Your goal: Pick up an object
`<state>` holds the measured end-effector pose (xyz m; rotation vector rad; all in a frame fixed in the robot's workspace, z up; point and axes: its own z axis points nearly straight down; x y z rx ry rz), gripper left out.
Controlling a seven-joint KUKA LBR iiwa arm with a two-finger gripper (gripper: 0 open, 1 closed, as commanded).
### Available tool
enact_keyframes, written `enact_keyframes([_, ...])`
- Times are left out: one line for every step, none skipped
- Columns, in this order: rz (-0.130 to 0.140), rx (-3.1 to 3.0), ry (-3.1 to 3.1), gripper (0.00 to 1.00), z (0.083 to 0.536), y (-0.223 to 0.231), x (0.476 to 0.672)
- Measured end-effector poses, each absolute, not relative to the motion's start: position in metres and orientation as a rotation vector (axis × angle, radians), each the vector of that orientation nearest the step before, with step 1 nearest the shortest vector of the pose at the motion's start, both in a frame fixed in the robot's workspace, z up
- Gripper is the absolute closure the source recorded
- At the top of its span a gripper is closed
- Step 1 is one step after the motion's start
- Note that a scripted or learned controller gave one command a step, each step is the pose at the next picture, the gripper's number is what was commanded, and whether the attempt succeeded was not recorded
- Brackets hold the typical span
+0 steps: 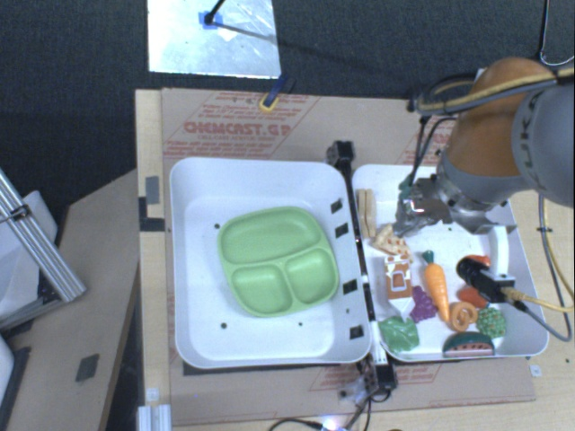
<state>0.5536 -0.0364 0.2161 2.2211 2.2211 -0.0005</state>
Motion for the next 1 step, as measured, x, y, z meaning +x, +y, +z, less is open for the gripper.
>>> enact_keyframes([0.004, 2.214, 2.226, 1.0, 0.2349, -0.0284, 0.5571])
